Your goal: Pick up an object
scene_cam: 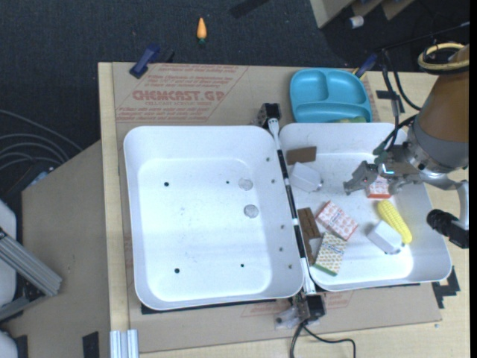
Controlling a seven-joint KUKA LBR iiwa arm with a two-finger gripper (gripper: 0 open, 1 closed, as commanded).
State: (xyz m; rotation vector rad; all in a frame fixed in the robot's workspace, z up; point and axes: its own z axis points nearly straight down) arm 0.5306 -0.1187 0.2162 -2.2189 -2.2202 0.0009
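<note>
The right bin (417,271) holds several items: a brown block (302,155), a pale grey piece (306,177), a red patterned packet (336,220), a green patterned packet (330,253), a dark brown bar (307,224), a yellow corn cob (393,221) and a white block (385,239). My gripper (378,176) hangs over the bin's far right part, open, its grey fingers spread to either side. A small red and white box (378,190) lies just below it, not held.
The left bin (141,200) has two small round greyish discs (246,184) (251,212) near its right side. A blue divided tray (330,95) stands behind the right bin. A blue clip (144,62) and an orange carrot (201,28) lie beyond the bench's back edge.
</note>
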